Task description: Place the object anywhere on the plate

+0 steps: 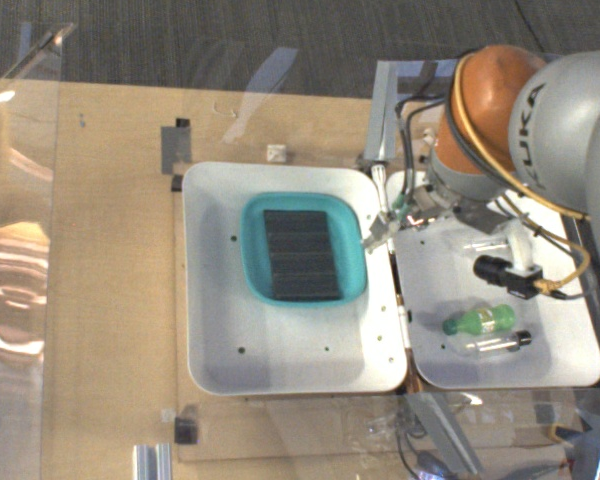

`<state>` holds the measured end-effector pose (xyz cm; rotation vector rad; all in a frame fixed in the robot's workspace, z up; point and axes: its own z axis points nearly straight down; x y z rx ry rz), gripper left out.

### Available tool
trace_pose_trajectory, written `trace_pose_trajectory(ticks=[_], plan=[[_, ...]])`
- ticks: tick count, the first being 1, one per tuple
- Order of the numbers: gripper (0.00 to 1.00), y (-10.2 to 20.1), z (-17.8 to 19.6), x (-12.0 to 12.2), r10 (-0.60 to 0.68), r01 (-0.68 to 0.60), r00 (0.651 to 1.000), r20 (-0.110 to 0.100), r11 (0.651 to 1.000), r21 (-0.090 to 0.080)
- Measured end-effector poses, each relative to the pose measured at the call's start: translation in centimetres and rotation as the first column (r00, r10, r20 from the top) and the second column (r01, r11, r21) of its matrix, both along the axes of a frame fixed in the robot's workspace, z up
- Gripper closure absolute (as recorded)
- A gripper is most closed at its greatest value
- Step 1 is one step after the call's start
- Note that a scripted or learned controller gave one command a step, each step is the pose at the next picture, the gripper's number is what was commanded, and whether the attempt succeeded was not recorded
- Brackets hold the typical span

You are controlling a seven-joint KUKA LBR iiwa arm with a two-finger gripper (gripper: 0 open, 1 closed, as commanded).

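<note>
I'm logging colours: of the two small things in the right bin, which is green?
The stubby one, higher in the view; the thin tube just below it is clear with a black end.

Single fixed camera above bench [100,268], slanted down; covers left bin [212,308], right bin [570,363].

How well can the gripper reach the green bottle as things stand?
Probably yes: the green bottle lies uncovered in the right bin; only a clear tube with a black cap lies close beside it.
</note>
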<state>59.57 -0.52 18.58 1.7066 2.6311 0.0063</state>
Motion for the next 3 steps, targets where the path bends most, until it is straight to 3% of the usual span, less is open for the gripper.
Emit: trace_pose_trajectory(ticks=[1, 2, 3], plan=[[0.0, 0.5, 0.6, 1.5, -0.003, 0.003, 1.0, 0.0, 1.0, 0.0], [0.0, -6.8, 1.8, 7.4, 0.129, -0.129, 0.992, 0.0, 0.992, -0.002], [0.0, -1.1, 0.0, 5.4, 0.142, -0.142, 0.99, -0.001, 0.99, 0.0]])
